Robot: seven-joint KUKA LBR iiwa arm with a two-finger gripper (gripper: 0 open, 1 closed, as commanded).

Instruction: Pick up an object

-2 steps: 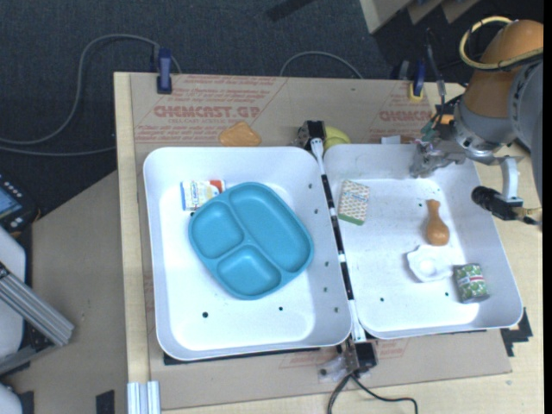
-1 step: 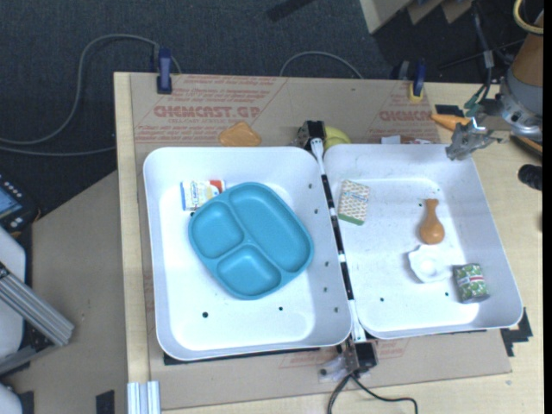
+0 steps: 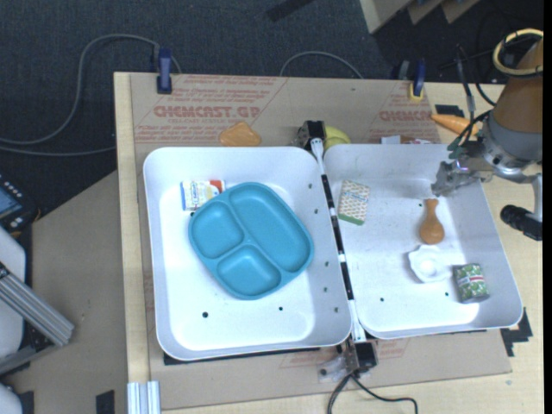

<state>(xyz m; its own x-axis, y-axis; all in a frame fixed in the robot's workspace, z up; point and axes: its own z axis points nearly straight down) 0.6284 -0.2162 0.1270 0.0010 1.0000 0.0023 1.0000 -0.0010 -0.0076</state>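
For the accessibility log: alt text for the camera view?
The gripper hangs over the right bin, above a brown wooden spoon, a white lump and a green packet. The left bin holds a blue divided tray.

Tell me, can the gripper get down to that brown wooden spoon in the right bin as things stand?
Probably yes. The gripper hangs over the right bin, close beside the brown wooden spoon, which lies apart from the white object below it, with nothing covering it.
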